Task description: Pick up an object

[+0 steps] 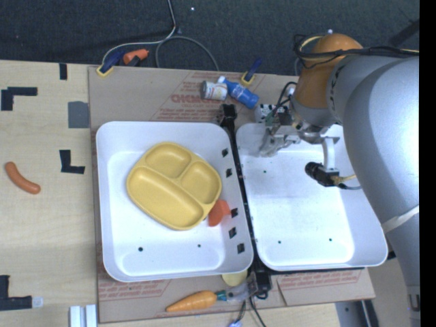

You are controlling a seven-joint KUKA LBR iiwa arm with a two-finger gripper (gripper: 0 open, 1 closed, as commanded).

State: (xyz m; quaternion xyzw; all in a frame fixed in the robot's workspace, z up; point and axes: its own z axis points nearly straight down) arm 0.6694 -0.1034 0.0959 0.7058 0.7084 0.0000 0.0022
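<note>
Closest to us, a toy carrot lies on the cardboard, just outside the bins.

Next comes the left bin. A yellow plate with three parts lies flat in it. A small orange-red piece sits right at the plate's edge, on the side near the right bin. These two are the things in a bin that could be picked up. Off to the left, a toy sausage lies alone on the bench, well apart from the bins.

Farther back, the pincer hangs low over the far corner of the right bin, close to the wall between the two bins. The big grey arm comes in from the right. I cannot tell if the pincer is wide or narrow, because it is small and blurry here. I see nothing held in it.

So I think the pick has not started yet. The arm is in the reaching step. For the next move, the pincer would need to cross over the wall to the left bin and go down on the plate's rim or the little orange-red piece.

Farthest back, a blue and white bottle lies on the cardboard behind the bins.
</note>
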